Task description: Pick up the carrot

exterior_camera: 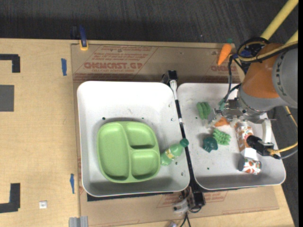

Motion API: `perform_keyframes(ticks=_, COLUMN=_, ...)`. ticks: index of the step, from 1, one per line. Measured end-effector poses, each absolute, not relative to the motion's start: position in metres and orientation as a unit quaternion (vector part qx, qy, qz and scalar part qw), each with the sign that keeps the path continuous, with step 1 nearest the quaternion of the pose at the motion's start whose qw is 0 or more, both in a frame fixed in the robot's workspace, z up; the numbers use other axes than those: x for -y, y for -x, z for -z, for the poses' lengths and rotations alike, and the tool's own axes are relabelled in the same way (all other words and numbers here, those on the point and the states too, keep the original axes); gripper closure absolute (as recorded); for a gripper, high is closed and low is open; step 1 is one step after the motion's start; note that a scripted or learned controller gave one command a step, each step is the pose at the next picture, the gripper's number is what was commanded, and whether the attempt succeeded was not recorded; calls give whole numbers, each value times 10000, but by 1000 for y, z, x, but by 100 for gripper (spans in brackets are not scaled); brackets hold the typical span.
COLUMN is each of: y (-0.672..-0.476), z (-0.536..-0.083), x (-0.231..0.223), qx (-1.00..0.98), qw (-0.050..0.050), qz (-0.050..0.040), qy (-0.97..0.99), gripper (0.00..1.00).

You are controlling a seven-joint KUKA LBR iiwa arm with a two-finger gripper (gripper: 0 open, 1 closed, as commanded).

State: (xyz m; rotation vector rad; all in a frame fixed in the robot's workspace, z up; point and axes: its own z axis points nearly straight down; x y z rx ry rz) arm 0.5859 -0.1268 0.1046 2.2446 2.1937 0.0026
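The carrot (220,122), a small orange plastic piece, lies in the right white bin (208,178), toward its far half, partly under the grey metal claw (229,111). Whether the claw is open or closed cannot be told.

Nearer the table's front edge, a printed pouch (251,165) lies in the same bin. A teal toy (210,143) and a ridged green toy (221,136) sit just beside the carrot. A second ridged green toy (204,109) lies beyond.

Judged risk: the crowding could make the claw catch a neighbour or nudge the carrot aside.
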Motion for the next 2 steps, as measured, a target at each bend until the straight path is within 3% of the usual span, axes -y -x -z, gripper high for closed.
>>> perform_keyframes(ticks=1, y=-627, z=-89, x=190, qx=-7336, qw=24, qz=-15, qy=-6795, gripper=0)
perform_keyframes(ticks=2, y=-650, z=-88, x=183, qx=-5800, qw=0, qz=-17, qy=-8146, gripper=0)
